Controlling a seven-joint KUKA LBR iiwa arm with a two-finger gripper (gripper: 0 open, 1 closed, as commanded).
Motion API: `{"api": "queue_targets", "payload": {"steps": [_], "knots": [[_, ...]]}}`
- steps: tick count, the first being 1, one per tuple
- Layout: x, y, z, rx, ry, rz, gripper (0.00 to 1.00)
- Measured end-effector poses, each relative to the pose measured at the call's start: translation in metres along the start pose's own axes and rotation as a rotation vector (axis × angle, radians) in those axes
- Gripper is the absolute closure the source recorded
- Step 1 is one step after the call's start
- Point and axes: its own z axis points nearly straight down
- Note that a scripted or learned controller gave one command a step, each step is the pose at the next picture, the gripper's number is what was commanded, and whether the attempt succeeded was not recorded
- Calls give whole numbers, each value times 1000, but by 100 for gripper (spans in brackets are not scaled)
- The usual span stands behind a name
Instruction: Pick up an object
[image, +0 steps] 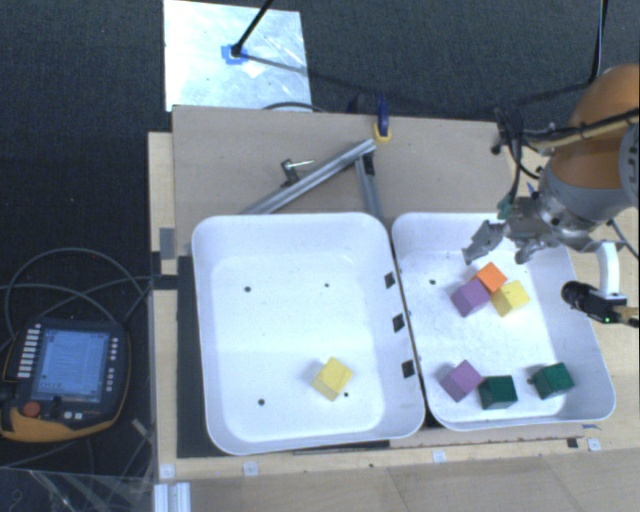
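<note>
A: What's the biggest thing here?

B: The brown tabletop (240, 160), carrying two shallow white plastic bins. The left white bin (300, 250) holds one yellow cube (332, 378) near its front edge. The right white bin (590, 400) is my landmark.

A: And the arm?

B: The grey arm with its orange band (600, 120) reaches in over the right bin's back right corner, its wrist bent down toward the bin's back half. The two-finger gripper (508, 242) hangs there with its fingers spread apart, nothing between them.

A: What lies in that right bin?

B: Just in front of the gripper, a cluster: a small orange cube (491, 277), a purple cube (469, 297) touching it on the side toward the left bin, and a pale yellow cube (510, 297) beside it on the other side. Along the right bin's front edge sit a second purple cube (462, 379), a dark green cube (497, 391) and another green cube (551, 379).

A: Anything outside it?

B: Well to the left of both bins, a grey and orange control pendant (66, 375) rests off the tabletop.
</note>
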Motion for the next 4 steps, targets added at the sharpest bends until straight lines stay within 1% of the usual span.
{"api": "queue_targets", "payload": {"steps": [1, 2, 3, 4], "knots": [[0, 0, 0, 0, 0, 1, 0], [-10, 2, 50, 4, -1, 4, 0], [-22, 9, 100, -10, -9, 5, 0], [-21, 13, 98, -20, -7, 2, 0]]}}
